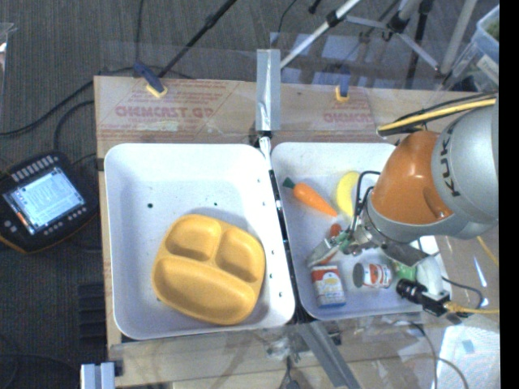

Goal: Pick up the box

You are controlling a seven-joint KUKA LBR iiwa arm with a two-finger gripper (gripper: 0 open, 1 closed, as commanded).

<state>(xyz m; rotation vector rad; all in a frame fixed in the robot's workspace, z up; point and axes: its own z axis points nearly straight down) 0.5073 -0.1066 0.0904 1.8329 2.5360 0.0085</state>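
My right bin point(285, 217) held the box point(328, 286), a carrot point(313, 200) and a can point(372, 275); my pincer point(339, 243) hung above, grip unclear.

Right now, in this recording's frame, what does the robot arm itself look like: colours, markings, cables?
The arm is a bulky, rounded grey body with dark lettering on its side, partly cut off. An orange band wraps it above the wrist. A yellow-and-black cable runs along its upper edge. The gripper looks small and metallic, with reddish and greenish details, too blurred to describe further.
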